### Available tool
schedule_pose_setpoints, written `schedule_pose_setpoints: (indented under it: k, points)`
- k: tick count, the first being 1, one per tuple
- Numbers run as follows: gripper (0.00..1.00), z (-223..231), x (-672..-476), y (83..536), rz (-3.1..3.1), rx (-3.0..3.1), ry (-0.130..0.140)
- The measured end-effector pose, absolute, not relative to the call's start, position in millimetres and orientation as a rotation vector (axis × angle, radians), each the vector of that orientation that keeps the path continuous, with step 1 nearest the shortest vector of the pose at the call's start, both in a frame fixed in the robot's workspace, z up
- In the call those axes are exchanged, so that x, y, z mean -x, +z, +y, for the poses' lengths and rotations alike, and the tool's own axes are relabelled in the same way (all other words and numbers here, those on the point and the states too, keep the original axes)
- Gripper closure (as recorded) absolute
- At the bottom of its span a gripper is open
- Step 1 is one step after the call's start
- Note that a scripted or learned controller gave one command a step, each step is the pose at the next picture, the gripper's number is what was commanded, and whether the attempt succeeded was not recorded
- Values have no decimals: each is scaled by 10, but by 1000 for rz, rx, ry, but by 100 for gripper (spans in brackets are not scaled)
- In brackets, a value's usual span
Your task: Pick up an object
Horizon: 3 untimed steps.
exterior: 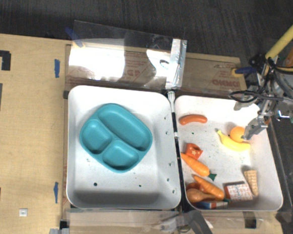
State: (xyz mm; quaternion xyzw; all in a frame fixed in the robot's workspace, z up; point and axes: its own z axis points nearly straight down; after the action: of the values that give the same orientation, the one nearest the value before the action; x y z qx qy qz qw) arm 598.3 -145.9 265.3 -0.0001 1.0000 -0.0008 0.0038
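The right bin [271,164] holds several toy foods: a sausage [193,119], a yellow banana [233,142] with an orange fruit [236,132] against it, a red pepper piece [194,151], two carrots [197,166] [209,186], a brown pear-like piece [198,196], a wafer cone [252,181] and a pink-and-brown block [238,191]. My gripper [253,128] hangs at the bin's upper right, fingertips just right of the orange fruit and above the banana's right end. I see nothing between its fingers.
The left bin [76,174] holds a teal divided plate [115,137]. A clear plastic sheet [125,62] and cardboard lie behind both bins. Cables and a yellow hose [289,32] hang at the upper right near the arm.
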Motion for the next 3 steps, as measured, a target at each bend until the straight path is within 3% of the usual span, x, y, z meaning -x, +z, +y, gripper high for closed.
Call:
schedule_pose_setpoints:
  k: [1, 2, 3]
  points:
    - [0, -1464, -5736, 1050, 3138, 232, 5]
    - [0, -1632, -6059, 888, 3108, 389, -3]
    - [100, -1616, -6107, 1035, 3090, 392, -10]
